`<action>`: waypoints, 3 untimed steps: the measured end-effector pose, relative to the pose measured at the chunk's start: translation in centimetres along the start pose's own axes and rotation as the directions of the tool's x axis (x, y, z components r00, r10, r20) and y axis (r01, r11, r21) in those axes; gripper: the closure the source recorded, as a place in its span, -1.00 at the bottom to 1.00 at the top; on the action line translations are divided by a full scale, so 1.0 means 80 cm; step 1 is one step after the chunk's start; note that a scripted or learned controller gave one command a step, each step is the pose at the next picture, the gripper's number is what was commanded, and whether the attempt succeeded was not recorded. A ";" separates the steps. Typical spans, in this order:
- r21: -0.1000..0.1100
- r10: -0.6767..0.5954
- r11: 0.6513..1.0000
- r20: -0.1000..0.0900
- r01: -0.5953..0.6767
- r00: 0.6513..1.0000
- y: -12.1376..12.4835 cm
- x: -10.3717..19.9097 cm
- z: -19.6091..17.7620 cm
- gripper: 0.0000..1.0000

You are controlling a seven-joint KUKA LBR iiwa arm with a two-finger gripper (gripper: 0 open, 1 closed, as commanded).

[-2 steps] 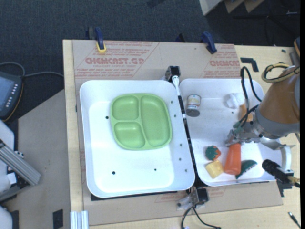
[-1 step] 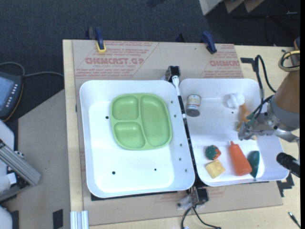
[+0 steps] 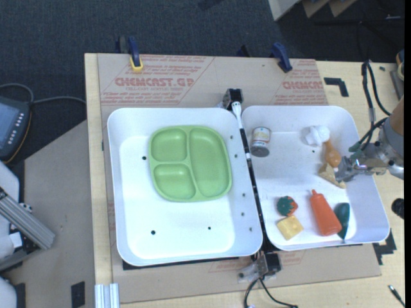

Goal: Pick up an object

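My gripper (image 3: 347,170) reaches in from the right edge over the right bin (image 3: 282,124) and sits low at its right side. Its tip is right against a tan-orange object (image 3: 331,155), and I cannot make out whether that object is in its grasp. A white crumpled item (image 3: 315,134) lies just behind it. A small metal can (image 3: 260,141) lies near the bin's left wall. Along the front lie a red and green toy (image 3: 286,205), a yellow block (image 3: 289,226), an orange bottle shape (image 3: 324,213) and a dark teal piece (image 3: 343,215).
The left bin (image 3: 128,191) holds a light green divided plate (image 3: 191,162). A black hinge strip (image 3: 247,165) runs between the bins. Cables (image 3: 369,95) hang at the right by the arm. Blue clamps (image 3: 134,51) sit at the board's back edge.
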State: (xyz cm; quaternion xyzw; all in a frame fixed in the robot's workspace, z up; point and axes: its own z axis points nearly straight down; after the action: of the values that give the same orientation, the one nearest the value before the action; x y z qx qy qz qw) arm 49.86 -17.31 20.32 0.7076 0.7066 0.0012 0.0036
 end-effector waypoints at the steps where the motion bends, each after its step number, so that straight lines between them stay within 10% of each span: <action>1: 0.001 -0.002 1.000 -0.001 0.002 1.000 0.002 -0.001 -0.029 1.00; 3: 0.000 -0.008 1.000 -0.003 0.008 1.000 0.124 0.063 -0.028 1.00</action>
State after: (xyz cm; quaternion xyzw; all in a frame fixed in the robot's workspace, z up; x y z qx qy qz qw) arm 59.76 -12.31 22.60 0.7049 0.7093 0.0020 0.0027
